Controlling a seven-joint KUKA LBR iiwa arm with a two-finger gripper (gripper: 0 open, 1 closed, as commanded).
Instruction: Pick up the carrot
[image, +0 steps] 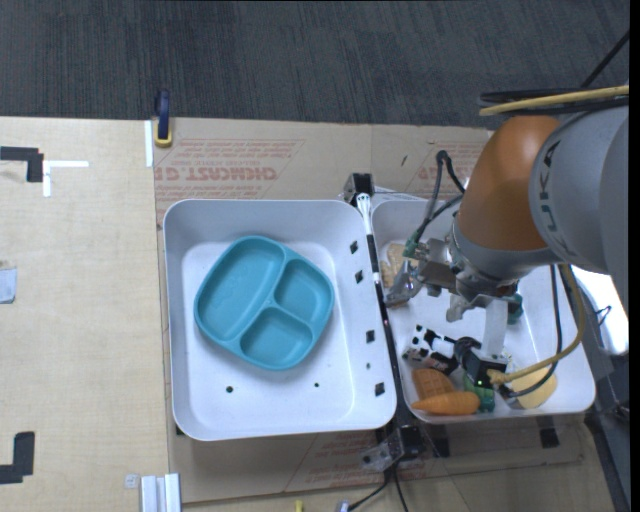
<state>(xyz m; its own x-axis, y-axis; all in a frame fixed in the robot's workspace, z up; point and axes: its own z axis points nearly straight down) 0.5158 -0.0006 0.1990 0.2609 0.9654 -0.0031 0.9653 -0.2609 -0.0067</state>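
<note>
Beside one plate (264, 302), one carrot (447, 403).

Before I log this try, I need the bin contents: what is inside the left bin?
A blue divided plate lies inside the left bin, with nothing in its three compartments. Whatever sits beneath the plate is covered.

A robotics lab bench, not a home. 2 shallow white bins (270, 420) sit on a plywood bench (80, 330) lined with taped cardboard (230, 165), under a grey-and-orange industrial arm (530, 190) trailing cables, over dark carpet (300, 55).
</note>
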